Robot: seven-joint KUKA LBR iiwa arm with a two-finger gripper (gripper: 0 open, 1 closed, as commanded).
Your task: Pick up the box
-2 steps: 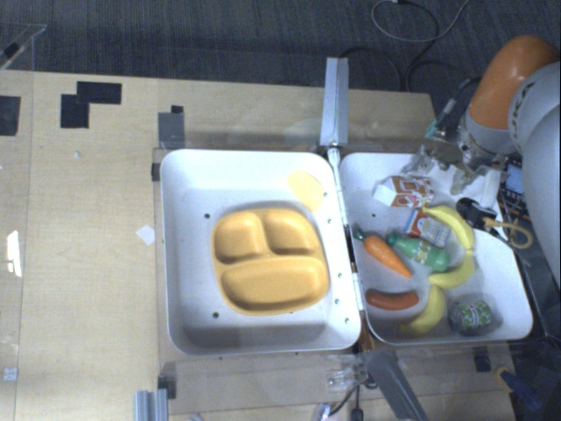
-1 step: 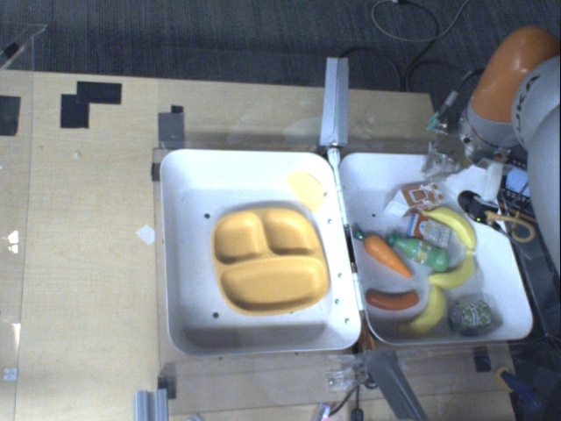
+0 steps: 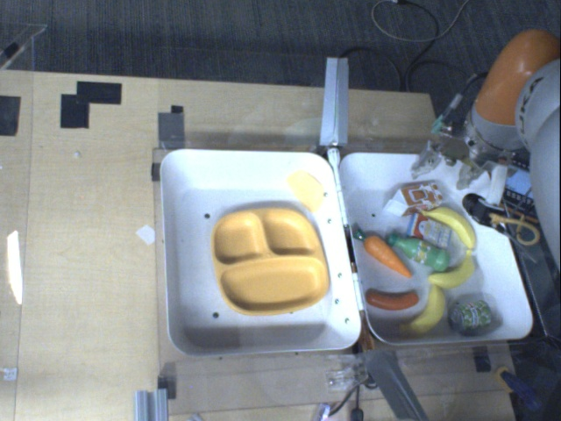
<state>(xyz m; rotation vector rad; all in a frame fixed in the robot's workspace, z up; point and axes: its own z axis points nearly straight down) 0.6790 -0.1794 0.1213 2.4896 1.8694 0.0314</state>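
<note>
Grey arm: orange band above the wrist, reaching in from the right over the far right corner of the right bin.
Gripper [image 3: 449, 160]: two fingers spread apart, nothing between them, hanging above the bin's far rim.
Box [image 3: 422, 195]: small white and orange carton, lying flat in the far part of the right bin, just beside and below the gripper, not touching it.
Right bin [image 3: 522, 323]: shallow, white; holds the box, a second small carton [image 3: 433, 228], a green bottle [image 3: 421, 251] on its side, a carrot [image 3: 387, 255], two bananas [image 3: 458, 226], a red sausage [image 3: 394, 300] and a dark green ball-like item [image 3: 472, 316] in the near right corner.
Left bin [image 3: 188, 323]: shallow, white; holds a yellow compartment tray [image 3: 267, 261] in the middle and a pale yellow disc [image 3: 305, 185] near the far right corner.
Divider: metal rail [image 3: 334, 103] running between the bins at the far side.
Surface: light wooden bench [image 3: 79, 261] with black tape marks [image 3: 88, 102] at far left.
Room: dark carpet [image 3: 219, 16] beyond the bench, a loose cable [image 3: 405, 16] lying on it.
</note>
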